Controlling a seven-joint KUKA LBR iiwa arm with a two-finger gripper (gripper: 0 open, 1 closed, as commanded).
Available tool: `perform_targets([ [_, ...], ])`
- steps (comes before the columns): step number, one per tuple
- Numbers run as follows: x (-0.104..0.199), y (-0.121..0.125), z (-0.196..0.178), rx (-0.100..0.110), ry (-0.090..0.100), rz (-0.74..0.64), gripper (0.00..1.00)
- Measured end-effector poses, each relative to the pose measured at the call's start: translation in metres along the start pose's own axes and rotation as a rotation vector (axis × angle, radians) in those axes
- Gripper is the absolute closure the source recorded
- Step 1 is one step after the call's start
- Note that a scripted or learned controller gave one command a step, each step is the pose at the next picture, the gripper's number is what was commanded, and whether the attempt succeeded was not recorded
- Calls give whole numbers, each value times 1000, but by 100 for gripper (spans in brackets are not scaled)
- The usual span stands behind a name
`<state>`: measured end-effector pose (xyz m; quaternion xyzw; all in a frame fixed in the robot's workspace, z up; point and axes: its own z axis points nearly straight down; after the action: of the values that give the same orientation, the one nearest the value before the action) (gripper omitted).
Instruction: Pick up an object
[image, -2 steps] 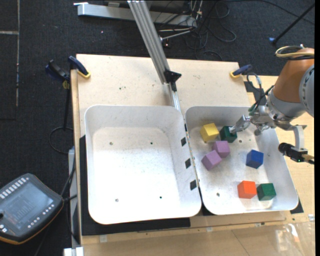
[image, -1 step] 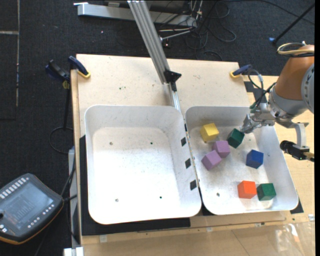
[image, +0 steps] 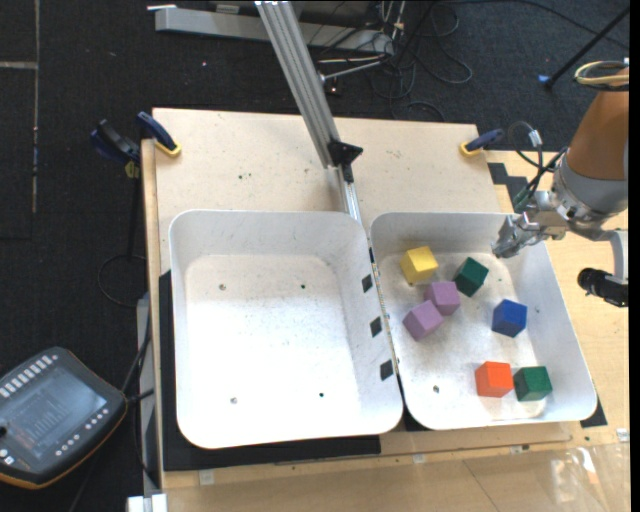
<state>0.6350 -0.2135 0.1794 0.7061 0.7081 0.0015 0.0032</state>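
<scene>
The right bin (image: 560, 330) holds several small cubes: a yellow one (image: 420, 264), a dark green one (image: 471, 274), two purple ones (image: 445, 296) (image: 422, 319), a blue one (image: 509, 317), an orange one (image: 493, 378) and a green one (image: 533, 382). My gripper (image: 507, 243) hangs over the bin's far right part, just up and right of the dark green cube. Nothing shows between its fingers.
The left bin (image: 200, 240) lies beside the right one. A slanted metal pole (image: 305, 85) runs down to the gap between the bins. Blue and yellow clamps (image: 160, 135) (image: 480, 142) grip the board's far corners. A pendant (image: 50, 412) lies at the lower left.
</scene>
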Motion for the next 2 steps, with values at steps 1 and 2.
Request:
perform_targets([
  [1, 0, 1, -28, 1, 0, 0, 100],
  [2, 53, -6, -42, 5, 4, -5, 100],
])
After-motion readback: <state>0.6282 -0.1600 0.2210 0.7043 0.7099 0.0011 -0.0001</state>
